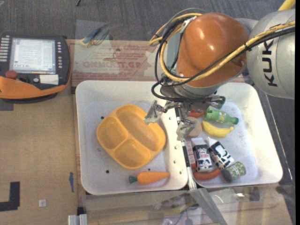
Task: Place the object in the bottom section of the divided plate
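Fingers (165, 118) of mine hover narrowly parted, holding nothing, just right of the yellow divided plastic plate (131, 136); its near section lies near-left.

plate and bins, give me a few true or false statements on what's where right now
1. The plate lies in the left bin. True.
2. The carrot sits on the plate. False: it lies on the bin floor, below the plate in the view.
3. The banana is in the right bin. True.
4. The plate holds a banana. False: its sections hold nothing.
5. The claw hangs over the divide between the bins. True.
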Robot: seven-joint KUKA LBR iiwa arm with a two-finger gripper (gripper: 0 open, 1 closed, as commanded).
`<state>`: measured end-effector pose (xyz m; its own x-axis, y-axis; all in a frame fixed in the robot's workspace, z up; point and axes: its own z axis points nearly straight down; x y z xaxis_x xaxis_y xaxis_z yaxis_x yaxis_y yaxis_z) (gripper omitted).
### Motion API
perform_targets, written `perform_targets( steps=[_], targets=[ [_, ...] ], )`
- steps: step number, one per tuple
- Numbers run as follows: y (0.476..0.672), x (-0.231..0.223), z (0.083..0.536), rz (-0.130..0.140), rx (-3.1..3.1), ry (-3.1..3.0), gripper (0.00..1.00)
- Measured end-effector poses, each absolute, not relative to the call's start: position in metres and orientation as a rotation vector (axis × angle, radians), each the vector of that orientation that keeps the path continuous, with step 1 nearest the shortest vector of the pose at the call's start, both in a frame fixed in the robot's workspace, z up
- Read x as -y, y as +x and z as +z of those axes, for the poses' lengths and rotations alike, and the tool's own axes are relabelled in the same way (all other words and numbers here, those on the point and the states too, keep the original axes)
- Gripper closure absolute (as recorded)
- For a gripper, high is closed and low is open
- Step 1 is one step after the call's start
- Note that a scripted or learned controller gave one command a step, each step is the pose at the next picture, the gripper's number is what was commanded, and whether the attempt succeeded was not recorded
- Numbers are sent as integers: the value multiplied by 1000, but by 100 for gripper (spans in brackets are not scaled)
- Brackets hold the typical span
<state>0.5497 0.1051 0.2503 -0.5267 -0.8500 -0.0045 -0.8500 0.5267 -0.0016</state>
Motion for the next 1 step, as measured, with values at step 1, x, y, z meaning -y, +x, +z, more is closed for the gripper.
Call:
perform_targets(
  steps=[1],
  targets=[
    [551,-106,262,2,-2737,-1517,100]
  ],
)
